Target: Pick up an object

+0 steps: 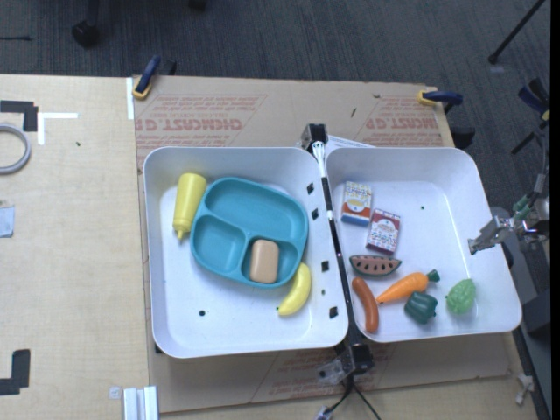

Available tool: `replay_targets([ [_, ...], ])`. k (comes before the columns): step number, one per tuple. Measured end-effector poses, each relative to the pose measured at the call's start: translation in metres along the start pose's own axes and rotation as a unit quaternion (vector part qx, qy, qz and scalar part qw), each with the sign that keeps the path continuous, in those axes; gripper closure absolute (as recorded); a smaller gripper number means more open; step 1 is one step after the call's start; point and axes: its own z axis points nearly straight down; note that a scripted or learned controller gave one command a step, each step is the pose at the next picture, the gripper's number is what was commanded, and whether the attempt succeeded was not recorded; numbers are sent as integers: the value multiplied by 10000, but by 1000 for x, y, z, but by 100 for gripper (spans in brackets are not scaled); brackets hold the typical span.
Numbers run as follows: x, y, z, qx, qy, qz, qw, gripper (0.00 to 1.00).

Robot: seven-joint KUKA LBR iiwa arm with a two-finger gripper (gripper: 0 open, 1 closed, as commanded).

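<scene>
Tool parked at 3 o'clock of right bin, just over its rim, nothing between its tips; spread too small to tell. Nearest candidates low in that bin, around 4 to 6 o'clock: green leafy piece closest, lying at roughly 7 o'clock from tool; then green pepper, carrot, watermelon slice, sausage. Two small cartons near bin centre. Carrot long axis running 2-to-8 o'clock; sausage nearly 12-to-6. Left bin holding blue tray, yellow bottle, banana, well apart from tool. Judgement: pick not yet begun; shortest reach toward leafy piece.
</scene>
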Motion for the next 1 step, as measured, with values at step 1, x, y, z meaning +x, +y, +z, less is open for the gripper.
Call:
replay_targets([
  [1, 0, 1, -9, -1, -4, -7, 10000, 100],
])
